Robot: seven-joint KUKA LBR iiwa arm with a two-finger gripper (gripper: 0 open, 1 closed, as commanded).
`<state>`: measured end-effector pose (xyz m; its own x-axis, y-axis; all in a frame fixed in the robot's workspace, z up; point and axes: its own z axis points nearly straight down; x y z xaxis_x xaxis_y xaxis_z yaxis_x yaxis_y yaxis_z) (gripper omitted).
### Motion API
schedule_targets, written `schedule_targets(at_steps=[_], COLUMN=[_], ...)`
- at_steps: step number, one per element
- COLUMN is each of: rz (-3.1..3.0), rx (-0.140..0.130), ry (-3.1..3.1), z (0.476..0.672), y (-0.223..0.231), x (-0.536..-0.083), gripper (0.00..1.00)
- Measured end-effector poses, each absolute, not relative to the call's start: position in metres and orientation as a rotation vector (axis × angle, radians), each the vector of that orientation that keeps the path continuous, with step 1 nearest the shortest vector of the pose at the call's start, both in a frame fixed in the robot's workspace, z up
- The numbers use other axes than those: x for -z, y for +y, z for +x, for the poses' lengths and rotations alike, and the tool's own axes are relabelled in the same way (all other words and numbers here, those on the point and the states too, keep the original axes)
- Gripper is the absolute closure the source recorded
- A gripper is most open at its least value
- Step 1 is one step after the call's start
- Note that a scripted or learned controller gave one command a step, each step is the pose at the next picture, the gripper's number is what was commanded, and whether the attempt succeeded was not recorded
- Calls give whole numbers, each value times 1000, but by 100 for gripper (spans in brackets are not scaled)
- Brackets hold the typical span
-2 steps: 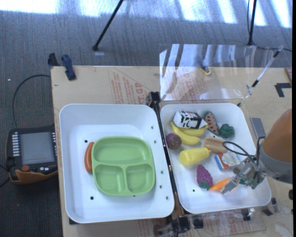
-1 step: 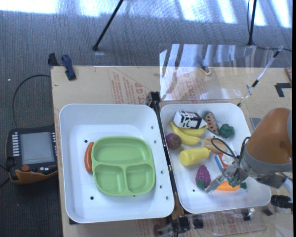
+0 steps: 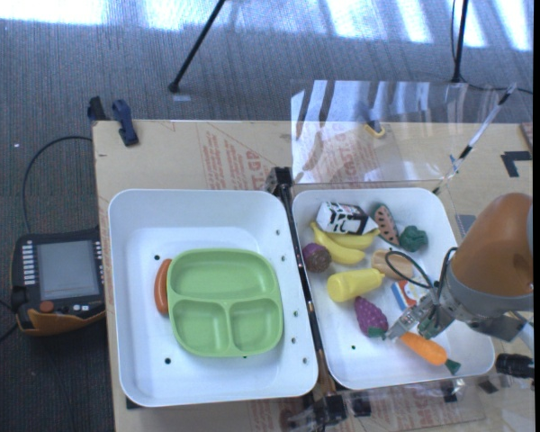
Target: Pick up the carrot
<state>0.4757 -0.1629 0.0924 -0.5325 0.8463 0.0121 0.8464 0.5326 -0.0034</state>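
One carrot (image 3: 427, 348) lies near the right bin's (image 3: 436, 203) front right corner, the gripper (image 3: 418, 319) just above it; finger state unclear.

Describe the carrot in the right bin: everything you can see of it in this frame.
The carrot is a small orange toy, plastic by its look, with a green tip at its lower-right end. It lies flat and slantwise on the floor of the right bin, near the front right corner. The gripper sits right above its upper-left end; contact cannot be told.
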Motion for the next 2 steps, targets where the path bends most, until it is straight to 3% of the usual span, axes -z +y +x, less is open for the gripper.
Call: schedule_targets(at_steps=[1, 2], rz=[-1815, -2329], rx=[0, 2], ry=[-2562, -2115], z=[477, 478], y=[-129, -139], x=[-155, -164], gripper=[100, 100])
